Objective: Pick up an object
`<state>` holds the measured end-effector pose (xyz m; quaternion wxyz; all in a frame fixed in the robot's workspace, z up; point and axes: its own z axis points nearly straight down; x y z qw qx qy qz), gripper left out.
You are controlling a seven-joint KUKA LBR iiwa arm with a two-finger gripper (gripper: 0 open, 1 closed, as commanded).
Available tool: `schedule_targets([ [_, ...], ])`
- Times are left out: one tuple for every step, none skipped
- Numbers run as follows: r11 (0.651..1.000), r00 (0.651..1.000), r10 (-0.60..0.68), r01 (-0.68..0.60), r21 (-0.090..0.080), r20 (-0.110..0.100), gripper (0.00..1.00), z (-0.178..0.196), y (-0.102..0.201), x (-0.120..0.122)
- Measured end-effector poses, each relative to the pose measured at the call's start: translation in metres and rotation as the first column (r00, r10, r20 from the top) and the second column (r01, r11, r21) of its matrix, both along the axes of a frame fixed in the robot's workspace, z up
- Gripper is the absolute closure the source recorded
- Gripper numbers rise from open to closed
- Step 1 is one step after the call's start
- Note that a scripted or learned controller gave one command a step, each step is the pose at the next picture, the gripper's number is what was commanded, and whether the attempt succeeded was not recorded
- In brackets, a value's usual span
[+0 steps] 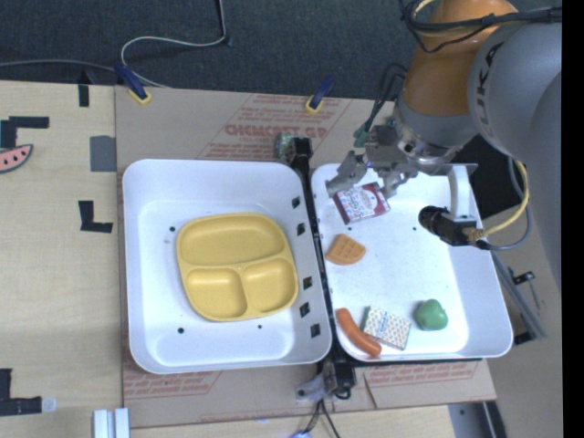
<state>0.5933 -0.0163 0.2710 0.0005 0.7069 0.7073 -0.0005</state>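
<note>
- Here, in the camera view, two white bins are being shown side by side at the frame's centre: the left bin [146,245] and the right bin [474,290].
- A yellow divided tray [237,265] is being held by the left bin, lying flat near its middle.
- The gripper [371,177] is being held over the upper left part of the right bin, its fingers spread apart, with nothing seen clamped between them.
- A red and white packet [361,204] is lying just below the fingers; contact cannot be told.
- Below it an orange wedge-shaped piece [346,250] is lying alone.
- Along the lower edge of the right bin, a sausage [358,333], a pale patterned packet [388,328] and a green round object [432,315] are lying in a row.
</note>
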Motion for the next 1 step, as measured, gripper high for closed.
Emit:
schedule_targets([
  [1.000, 1.000, 0.002, -0.002, 0.002, -0.002, 1.00, -0.0109, 0.0464, -0.0370],
])
